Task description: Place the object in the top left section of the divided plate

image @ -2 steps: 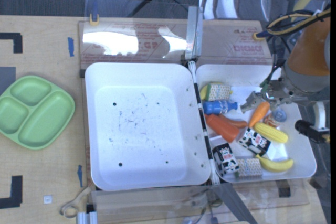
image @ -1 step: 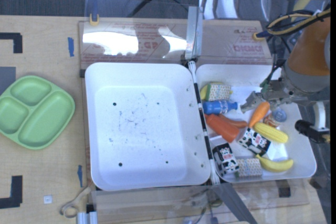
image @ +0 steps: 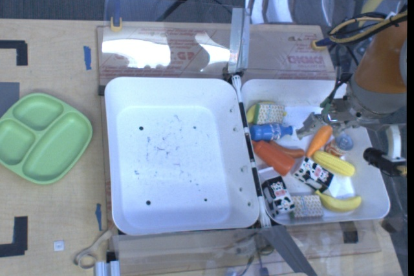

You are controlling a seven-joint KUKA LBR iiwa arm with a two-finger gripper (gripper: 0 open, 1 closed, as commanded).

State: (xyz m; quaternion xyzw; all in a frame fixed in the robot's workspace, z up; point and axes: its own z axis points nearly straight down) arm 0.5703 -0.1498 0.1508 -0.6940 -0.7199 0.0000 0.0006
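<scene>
The grey arm with the orange band reaches in from the right, and its gripper (image: 321,123) hangs low over the right white bin (image: 378,203). The fingers (image: 309,125) are spread apart, and the top of a small orange toy carrot (image: 318,141) sits right under them. It is hard to tell if they touch it. The carrot lies on a slant. Its long side runs from lower left to upper right, with the top end up by the fingers.

Just left of it lie a blue plastic bottle (image: 270,132) and a big orange-red cone shape (image: 278,155). A yellow toy banana (image: 341,203) lies near the front.

The green divided plate (image: 44,138) rests on the wooden tabletop (image: 48,216), far left, well apart from the carrot. The left white bin (image: 116,106) sits between them.
</scene>
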